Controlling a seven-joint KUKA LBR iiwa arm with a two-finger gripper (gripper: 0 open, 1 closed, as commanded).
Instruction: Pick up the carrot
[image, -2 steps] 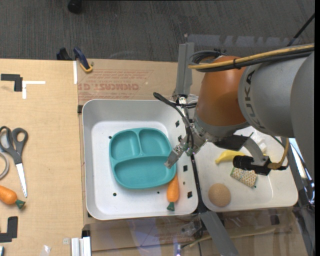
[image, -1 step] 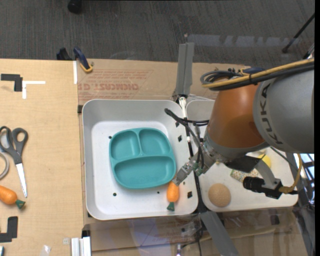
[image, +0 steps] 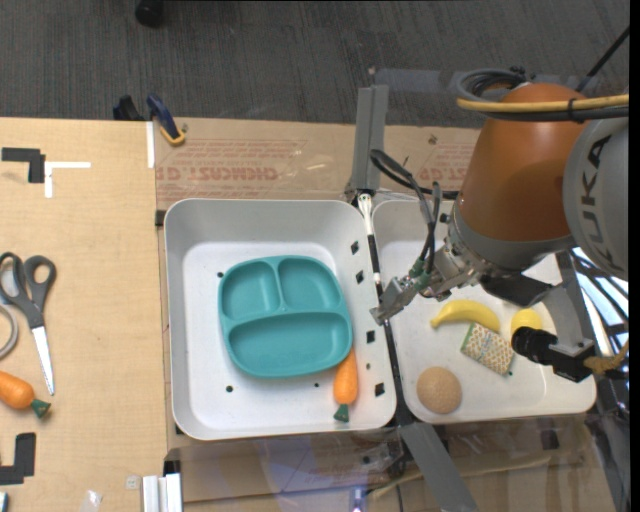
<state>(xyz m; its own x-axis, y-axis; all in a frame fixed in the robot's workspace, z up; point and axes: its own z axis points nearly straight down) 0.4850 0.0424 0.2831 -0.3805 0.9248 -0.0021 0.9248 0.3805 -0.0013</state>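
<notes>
A small orange carrot (image: 345, 380) with a green stem end lies in the left bin (image: 190, 330), between the teal plate's lower right corner and the bin's right wall. My gripper (image: 392, 298) hangs over the divider between the two bins, above and to the right of the carrot and apart from it. The grey arm with its orange band (image: 520, 160) covers much of the right bin's far side. A second carrot (image: 15, 391) lies on the wooden bench at the far left, outside the bins.
A teal divided plate (image: 285, 315) takes up the left bin's middle. The right bin (image: 570, 400) holds a banana (image: 466, 314), a patterned sponge (image: 488, 349), a yellow piece (image: 525, 321) and a tan round thing (image: 438, 390). Scissors (image: 30, 300) lie on the left bench.
</notes>
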